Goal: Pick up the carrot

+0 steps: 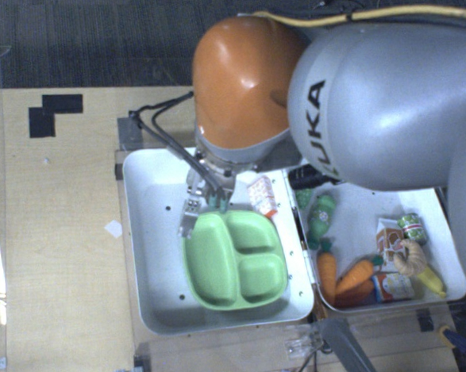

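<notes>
Carrot [355, 275] lies in the right bin [455, 285], near its front left corner, tilted, beside a second orange piece [327, 272] standing against the wall shared with the left bin [142, 251]. Jaws [206, 197] sit over the left bin, well apart from the carrot, at the back edge of the green divided tray [234, 258]; whether they are apart or together cannot be told.
</notes>
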`<state>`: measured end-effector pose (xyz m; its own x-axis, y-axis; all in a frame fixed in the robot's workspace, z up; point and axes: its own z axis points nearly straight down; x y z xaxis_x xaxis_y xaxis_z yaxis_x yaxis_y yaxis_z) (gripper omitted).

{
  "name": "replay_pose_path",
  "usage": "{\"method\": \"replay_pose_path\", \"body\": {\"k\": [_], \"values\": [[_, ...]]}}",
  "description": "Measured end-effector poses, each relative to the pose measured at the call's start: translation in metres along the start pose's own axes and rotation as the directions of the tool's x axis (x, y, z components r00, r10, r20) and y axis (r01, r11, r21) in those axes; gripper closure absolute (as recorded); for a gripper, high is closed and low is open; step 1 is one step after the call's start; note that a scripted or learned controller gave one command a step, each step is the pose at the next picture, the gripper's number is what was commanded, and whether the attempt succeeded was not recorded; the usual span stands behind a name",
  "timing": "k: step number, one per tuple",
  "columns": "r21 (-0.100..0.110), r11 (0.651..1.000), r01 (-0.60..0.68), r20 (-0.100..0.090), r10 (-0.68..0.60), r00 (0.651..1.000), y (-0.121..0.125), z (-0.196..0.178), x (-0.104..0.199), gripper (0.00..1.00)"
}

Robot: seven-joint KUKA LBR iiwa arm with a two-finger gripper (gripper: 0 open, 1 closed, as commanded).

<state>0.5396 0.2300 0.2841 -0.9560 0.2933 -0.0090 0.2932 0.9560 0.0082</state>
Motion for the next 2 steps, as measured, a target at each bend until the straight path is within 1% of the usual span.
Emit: {"method": "replay_pose_path", "body": {"k": [1, 2], "values": [[0.000, 0.831, 0.556, -0.008, -0.556, 0.831, -0.008, 0.108, 0.043, 0.00], [-0.001, 0.800, 0.600, -0.002, -0.600, 0.800, -0.003, -0.020, 0.029, 0.00]]}}
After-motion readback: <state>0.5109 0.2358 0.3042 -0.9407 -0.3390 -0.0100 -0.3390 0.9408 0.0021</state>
